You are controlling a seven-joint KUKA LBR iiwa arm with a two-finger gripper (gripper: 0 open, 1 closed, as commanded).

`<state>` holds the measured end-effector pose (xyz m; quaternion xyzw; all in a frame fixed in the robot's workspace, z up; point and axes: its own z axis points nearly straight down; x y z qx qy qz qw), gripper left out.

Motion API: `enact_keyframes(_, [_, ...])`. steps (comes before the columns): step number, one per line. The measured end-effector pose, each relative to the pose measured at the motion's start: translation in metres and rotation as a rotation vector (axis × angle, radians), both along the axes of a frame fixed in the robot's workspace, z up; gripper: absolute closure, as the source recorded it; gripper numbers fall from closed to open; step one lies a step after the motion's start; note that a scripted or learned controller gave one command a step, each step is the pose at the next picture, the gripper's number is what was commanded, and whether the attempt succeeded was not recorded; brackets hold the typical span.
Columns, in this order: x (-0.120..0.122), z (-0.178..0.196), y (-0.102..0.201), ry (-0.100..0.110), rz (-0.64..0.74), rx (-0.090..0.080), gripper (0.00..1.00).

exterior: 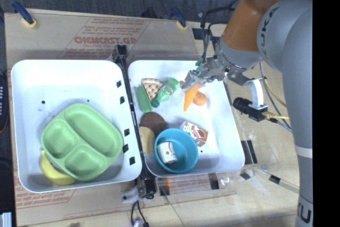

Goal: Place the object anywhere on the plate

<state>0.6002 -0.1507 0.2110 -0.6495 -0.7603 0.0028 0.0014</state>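
In the right bin, a green bottle, a waffle and a blue bowl are seen at 9 and 6 o'clock from the carrot. The carrot is gripped at its top by the closed gripper. The green plate is placed in the left bin.

Yellow dish mostly under green plate

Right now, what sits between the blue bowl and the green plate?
In the camera view, the brown round object and yellowish one, then both bins' walls, lie between the blue bowl and green plate.
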Motion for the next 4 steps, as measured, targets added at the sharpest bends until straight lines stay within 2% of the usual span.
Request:
enact_keyframes(1, [-0.067, 0.012, 0.086, 0.004, -0.143, 0.004, 1.0])
enact_keyframes(2, [-0.121, 0.009, 0.169, 0.006, -0.122, 0.002, 1.0])
enact_keyframes(3, [-0.085, -0.022, 0.222, 0.004, -0.14, -0.003, 1.0])
enact_keyframes(4, [-0.085, -0.021, 0.221, 0.003, -0.141, -0.003, 0.0])
